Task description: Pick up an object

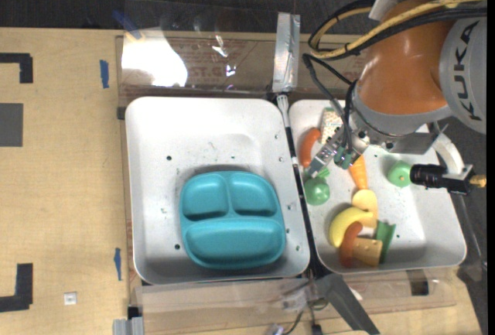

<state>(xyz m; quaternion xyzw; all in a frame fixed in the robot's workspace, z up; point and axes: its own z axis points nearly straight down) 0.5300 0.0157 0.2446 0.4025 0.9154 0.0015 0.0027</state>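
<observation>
The right bin [441, 237] holds several toy foods: an orange-red piece [309, 145] at its left wall, a green round piece [316, 190], an orange carrot-like piece [358, 172], a yellow banana [345, 220], a small green ball [399, 174], and a red, tan and green cluster [368, 244] near the front. My gripper [331, 155] hangs low over the bin's left part, between the orange-red piece and the carrot, just above the green round piece. Its fingertips look slightly apart with nothing between them. The arm's orange band [402, 63] covers the bin's back.
The left bin [155, 132] carries a teal divided tray [230, 219] toward its front. A clear plastic sheet [201, 63] and a taped divider [286, 55] lie behind the bins. Cables [348, 32] loop above the wrist. A black fitting [437, 176] juts out at the right.
</observation>
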